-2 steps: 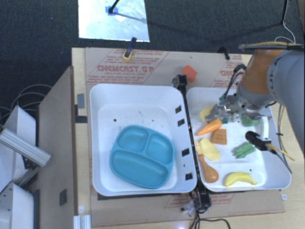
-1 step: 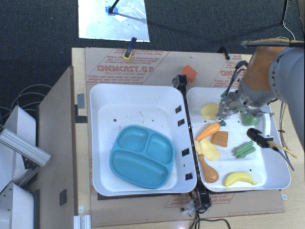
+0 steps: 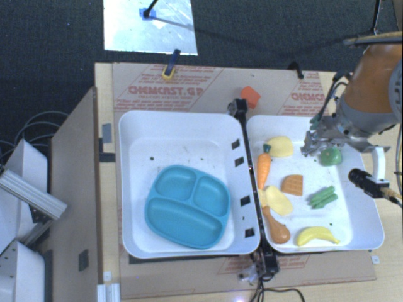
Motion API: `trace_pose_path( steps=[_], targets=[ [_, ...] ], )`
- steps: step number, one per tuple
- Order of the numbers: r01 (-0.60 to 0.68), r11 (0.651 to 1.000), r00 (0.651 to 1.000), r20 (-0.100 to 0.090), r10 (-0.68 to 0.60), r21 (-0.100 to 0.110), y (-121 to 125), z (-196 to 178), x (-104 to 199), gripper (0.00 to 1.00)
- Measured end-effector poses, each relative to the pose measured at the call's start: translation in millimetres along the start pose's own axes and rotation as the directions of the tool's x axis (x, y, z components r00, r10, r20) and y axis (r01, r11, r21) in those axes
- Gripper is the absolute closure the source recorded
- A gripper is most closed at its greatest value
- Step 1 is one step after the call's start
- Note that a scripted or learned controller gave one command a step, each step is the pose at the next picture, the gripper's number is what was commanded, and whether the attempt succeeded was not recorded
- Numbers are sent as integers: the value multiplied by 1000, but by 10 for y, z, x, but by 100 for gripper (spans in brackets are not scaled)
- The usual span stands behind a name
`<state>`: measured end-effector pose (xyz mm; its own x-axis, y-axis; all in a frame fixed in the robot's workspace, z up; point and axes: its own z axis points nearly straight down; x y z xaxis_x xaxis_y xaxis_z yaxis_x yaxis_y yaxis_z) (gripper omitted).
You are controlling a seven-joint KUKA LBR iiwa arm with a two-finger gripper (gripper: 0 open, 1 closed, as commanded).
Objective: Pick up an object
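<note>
Gripper [image 3: 317,142] low in right bin [image 3: 371,228], finger state unclear, beside green ball [image 3: 330,156]. Nearby: yellow piece [image 3: 281,146], carrot [image 3: 264,168], cracker [image 3: 292,184], beans [image 3: 323,197], banana [image 3: 317,235]. Blue tray [image 3: 187,206] in left bin [image 3: 135,168].

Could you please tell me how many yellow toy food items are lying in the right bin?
3: a yellow piece near the bin's far left, one at its middle left beside the carrot, and a banana near the front edge. The arm may hide more.

Glossy white plastic bins [image 3: 182,121]; smooth matt blue plastic tray [image 3: 187,206].
</note>
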<state>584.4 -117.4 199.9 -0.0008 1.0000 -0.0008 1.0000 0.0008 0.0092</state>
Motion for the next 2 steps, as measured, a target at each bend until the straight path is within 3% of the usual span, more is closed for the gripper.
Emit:
trace_pose_path(
  steps=[1,2],
  targets=[
    [0,1000,1000,-1,0,6,-4,65,-1,0],
    [0,1000,1000,-1,0,12,-209,375,-32,0]
  ],
)
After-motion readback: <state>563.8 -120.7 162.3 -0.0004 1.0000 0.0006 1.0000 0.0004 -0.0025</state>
